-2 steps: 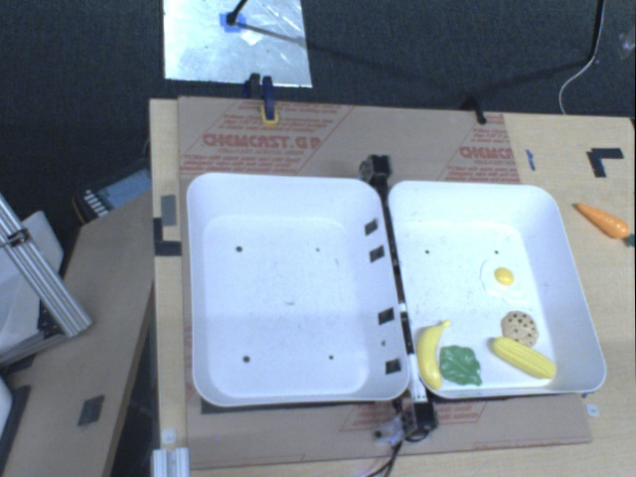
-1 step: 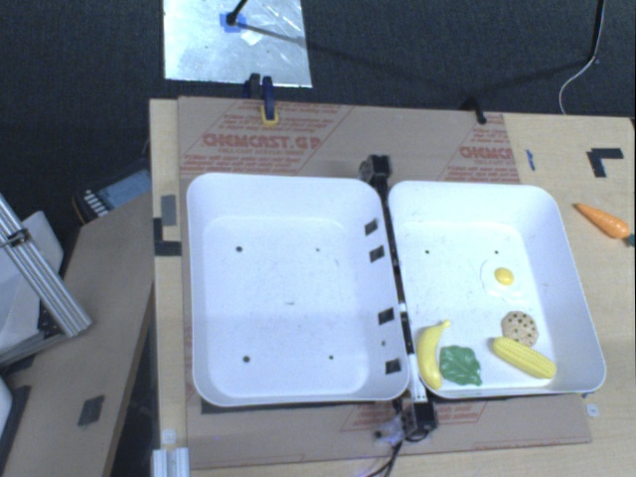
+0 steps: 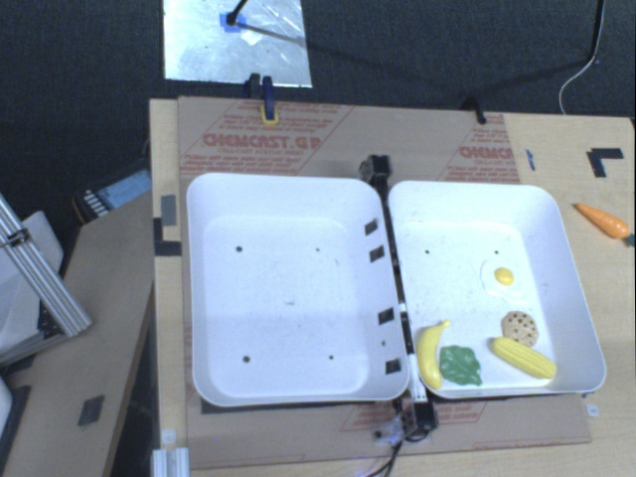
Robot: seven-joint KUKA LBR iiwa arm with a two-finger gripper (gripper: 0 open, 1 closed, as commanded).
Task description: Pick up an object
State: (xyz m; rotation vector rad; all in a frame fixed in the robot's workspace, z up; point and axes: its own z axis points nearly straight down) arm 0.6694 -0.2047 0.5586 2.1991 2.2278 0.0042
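Candidates sit grouped in the near end of the right bin: banana by the divider, its long axis running near-to-far, green leaf touching it, corn cob slanted to the right, cookie and egg farther back. I can't tell the gripper's state or bearing, so I judge approach from the right, corn nearest.

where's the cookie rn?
In the camera view the cookie lies in the right bin, near its front right corner, just below the fried egg and above the corn cob.
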